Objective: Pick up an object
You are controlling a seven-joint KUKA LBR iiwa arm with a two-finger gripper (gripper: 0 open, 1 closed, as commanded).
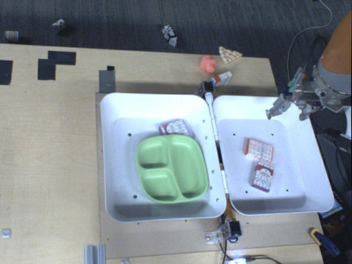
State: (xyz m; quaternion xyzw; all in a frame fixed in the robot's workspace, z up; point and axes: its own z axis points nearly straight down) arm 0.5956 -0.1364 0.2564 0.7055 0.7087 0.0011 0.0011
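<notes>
The fingers (pixel 290 108) hang spread apart with nothing between them, over the upper right corner of the right bin (pixel 297 202). Well below them in that bin lie two small red-and-white packets, one (pixel 259 149) just above the other (pixel 263 177), both clear of the walls. The left bin (pixel 113 147) holds a green divided plate (pixel 172 168) with another packet (pixel 174 127) at its top edge.

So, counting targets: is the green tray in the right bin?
No, the green tray lies in the left bin, beside a small packet.
</notes>
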